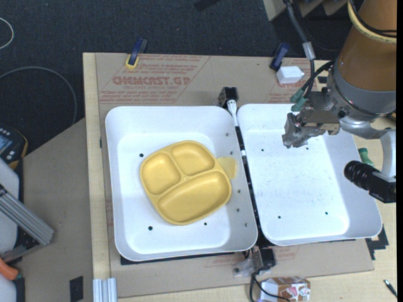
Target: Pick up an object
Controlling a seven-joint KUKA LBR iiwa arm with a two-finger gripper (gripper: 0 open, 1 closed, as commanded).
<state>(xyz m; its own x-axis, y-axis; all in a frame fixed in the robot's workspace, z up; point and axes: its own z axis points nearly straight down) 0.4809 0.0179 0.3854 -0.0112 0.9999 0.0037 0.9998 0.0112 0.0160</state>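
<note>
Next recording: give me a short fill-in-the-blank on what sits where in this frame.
1. The yellow plastic divided plate lies in the ____ white bin.
2. The plate has ____ compartments.
3. The gripper hovers over the ____ white bin.
4. The band above the grey arm's wrist is ____.

Missing words: left; three; right; orange

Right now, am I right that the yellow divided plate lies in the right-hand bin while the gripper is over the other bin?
Not quite: the camera view shows the yellow divided plate in the left-hand bin, while the gripper is over the other bin.
</note>
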